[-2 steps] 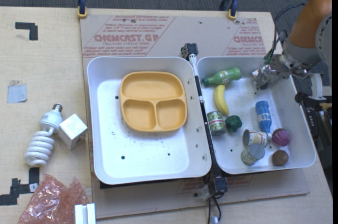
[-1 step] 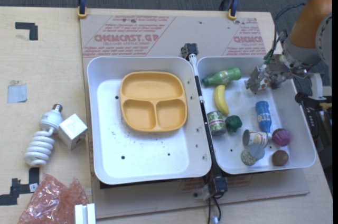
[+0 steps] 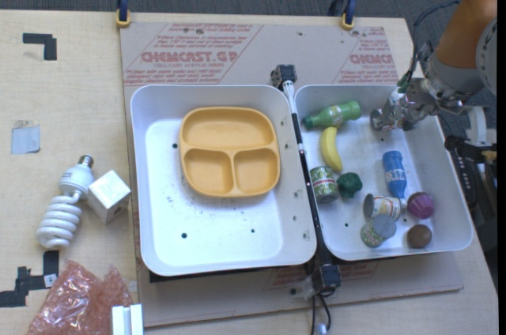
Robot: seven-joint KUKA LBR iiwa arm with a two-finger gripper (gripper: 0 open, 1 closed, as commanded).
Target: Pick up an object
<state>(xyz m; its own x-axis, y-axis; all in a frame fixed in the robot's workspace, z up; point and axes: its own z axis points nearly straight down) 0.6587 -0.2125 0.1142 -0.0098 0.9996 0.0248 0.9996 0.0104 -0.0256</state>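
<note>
Starting at the far left, a coiled light bulb (image 3: 65, 204) and a small white cube (image 3: 109, 194) lie on the bench outside the bins, with crinkled pink plastic (image 3: 75, 294) below them. Next comes the left bin (image 3: 158, 239), bearing a yellow divided tray (image 3: 230, 150). Across the divider, the right bin (image 3: 455, 207) holds the candidates for picking: a green bottle (image 3: 332, 115) near its top, a banana (image 3: 330, 149) just below it, a small can (image 3: 322, 183) beside a dark green lump (image 3: 349, 184), then a blue bottle (image 3: 394, 173), a tipped cup (image 3: 383, 207), a grey-lidded cup (image 3: 376, 230), a purple ball (image 3: 421, 205) and a brown ball (image 3: 419, 235). The gripper (image 3: 393, 114) hangs over the bin's upper right corner with nothing visibly pinched; whether it is spread or pressed together I cannot tell. The risk, in my judgement, is that a descent here meets bare bin floor between the green bottle and the blue bottle, closing on nothing. Toward the lower corner the objects crowd together, so a grasp there could nudge neighbours or let a round ball roll away.
</note>
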